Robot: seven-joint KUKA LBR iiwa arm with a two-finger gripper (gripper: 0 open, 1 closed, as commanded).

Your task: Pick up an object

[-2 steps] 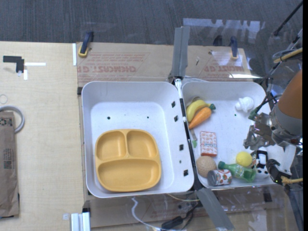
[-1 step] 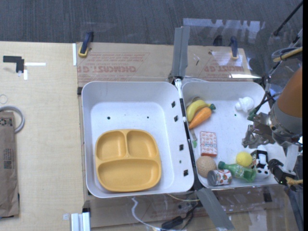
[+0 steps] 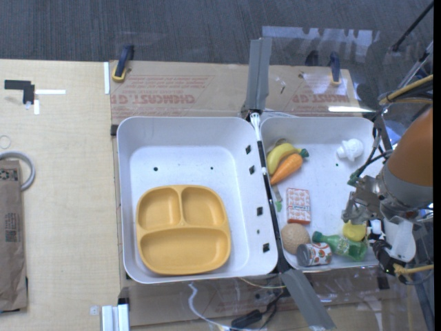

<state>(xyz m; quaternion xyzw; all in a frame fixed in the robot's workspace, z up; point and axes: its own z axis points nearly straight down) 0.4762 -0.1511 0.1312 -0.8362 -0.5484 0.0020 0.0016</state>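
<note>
Claw: low at the right bin's right side, over a small yellow object; its opening cannot be told.
Yellow object: beside the green bottle.
Nearby: can, carrot, banana.
Left bin: yellow divided plate.

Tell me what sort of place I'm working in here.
Probably a robotics lab test bench: two white bins clamped over cardboard, toy food such as a carrot and a yellow divided plate, and the gripper reaching in.
</note>
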